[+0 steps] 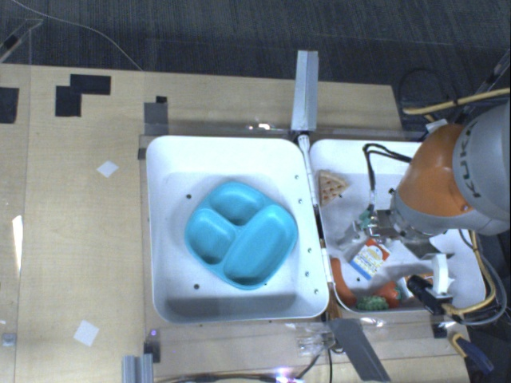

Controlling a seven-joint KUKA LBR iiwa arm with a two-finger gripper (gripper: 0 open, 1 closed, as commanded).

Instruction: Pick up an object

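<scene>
One gripper (369, 231) hangs over a packet (369, 258).

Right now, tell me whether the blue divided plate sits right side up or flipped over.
Right side up: the blue divided plate lies in the left bin with its three hollow compartments facing the camera.

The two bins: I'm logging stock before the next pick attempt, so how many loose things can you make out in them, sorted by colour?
Blue: 1, the divided tray in the left bin
Tan: 1, the triangular piece in the right bin
White, red and blue: 1, the small packet
Orange-red: 1, the carrot-like piece
Green: 1, the leafy piece
Total: 5; the arm may hide more.
</scene>
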